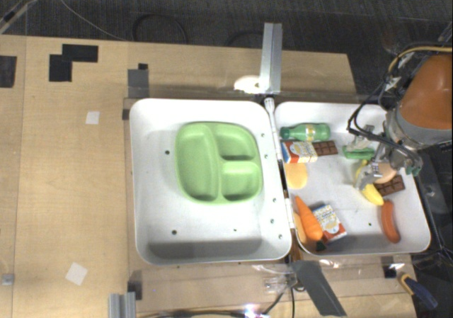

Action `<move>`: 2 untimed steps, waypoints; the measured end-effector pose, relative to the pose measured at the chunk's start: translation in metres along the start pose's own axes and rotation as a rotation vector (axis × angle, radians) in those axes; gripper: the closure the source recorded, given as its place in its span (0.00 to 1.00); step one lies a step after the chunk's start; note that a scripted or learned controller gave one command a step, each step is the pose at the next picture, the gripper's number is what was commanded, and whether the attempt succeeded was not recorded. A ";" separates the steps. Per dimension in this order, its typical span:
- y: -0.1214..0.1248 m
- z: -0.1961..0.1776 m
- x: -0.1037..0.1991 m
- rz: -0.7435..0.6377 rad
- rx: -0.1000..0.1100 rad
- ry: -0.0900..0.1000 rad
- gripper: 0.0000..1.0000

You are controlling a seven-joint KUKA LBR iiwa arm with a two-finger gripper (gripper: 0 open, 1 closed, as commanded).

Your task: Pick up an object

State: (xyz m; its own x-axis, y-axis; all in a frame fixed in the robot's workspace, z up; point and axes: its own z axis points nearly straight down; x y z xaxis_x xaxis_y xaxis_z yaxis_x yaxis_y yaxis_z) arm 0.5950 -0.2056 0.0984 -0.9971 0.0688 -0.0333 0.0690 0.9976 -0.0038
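Gripper (373, 165) hangs just above banana (372, 194) in right bin (417, 239).

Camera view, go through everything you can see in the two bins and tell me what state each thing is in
green divided tray: flat in the left bin
green bottle: on its side, right bin
carrot: lying flat
sausage: lying flat
small carton: lying beside the carrot
banana: lying under the gripper
gripper: low over the right bin
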 end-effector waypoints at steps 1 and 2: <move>0.002 0.000 0.001 0.135 -0.002 0.001 0.00; 0.028 -0.002 0.031 0.151 0.003 -0.004 0.00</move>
State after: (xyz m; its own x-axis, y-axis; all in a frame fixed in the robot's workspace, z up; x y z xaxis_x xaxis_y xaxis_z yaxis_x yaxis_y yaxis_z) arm 0.5663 -0.1757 0.0989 -0.9752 0.2180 -0.0377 0.2182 0.9759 -0.0016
